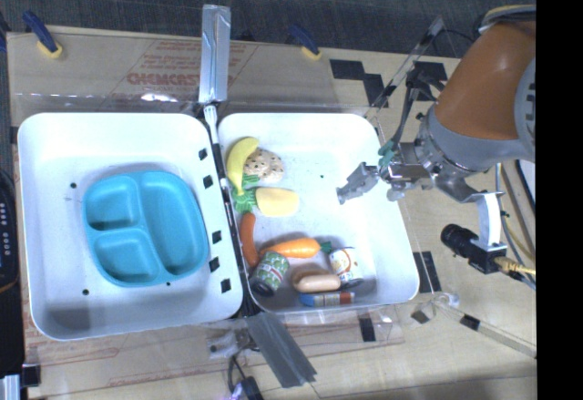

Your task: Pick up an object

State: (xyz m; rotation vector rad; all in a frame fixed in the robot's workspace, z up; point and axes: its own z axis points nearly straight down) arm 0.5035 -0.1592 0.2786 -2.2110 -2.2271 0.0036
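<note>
The right bin (314, 136) holds several toy foods along its left and front sides. A yellow banana (239, 161) lies next to a speckled cookie (263, 166), with a pale yellow lemon-like piece (277, 200) just below them. Nearer the front are an orange carrot (293, 249), a green can (271, 272), a sausage roll (316, 281), a small white jar (344, 264) and a red and blue pen (326, 299). My gripper (357, 182) hangs over the bin's bare right part, apart from all of them, with nothing seen in it.
The left bin (46, 143) holds a blue divided plate (144, 227). A second orange piece (248, 240) lies against the right bin's left wall. A metal strip (214, 52) stands at the back between the bins. Cables and a black fitting (469, 246) sit right of the bins.
</note>
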